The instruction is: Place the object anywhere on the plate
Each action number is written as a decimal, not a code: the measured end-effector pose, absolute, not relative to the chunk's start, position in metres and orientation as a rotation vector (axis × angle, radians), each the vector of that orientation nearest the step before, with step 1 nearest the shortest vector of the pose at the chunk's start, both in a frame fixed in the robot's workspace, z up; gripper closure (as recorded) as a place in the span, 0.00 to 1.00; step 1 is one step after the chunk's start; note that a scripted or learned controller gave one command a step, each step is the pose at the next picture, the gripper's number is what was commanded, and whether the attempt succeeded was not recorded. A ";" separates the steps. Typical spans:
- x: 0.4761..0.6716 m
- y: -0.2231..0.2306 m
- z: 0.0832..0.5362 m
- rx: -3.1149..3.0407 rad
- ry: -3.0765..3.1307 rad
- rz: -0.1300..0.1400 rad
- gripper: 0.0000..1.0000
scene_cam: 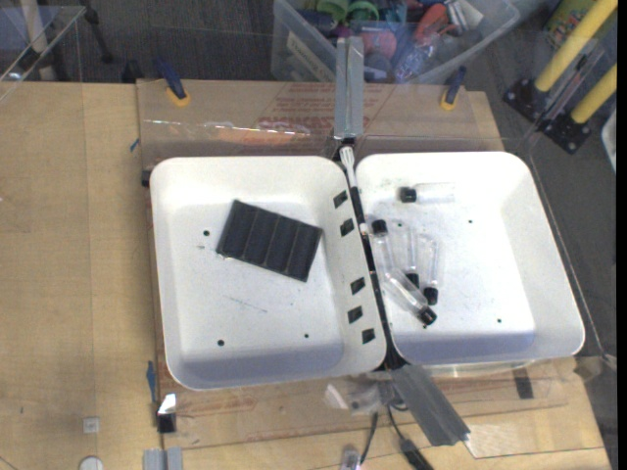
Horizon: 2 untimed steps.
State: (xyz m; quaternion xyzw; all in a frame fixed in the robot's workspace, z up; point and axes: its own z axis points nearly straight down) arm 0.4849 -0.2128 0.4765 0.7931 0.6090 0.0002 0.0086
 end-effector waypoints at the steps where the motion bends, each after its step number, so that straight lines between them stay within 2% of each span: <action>1: 0.486 -0.213 0.487 2.474 1.901 0.001 1.00; 2: 0.487 -0.213 0.498 2.470 1.900 0.002 1.00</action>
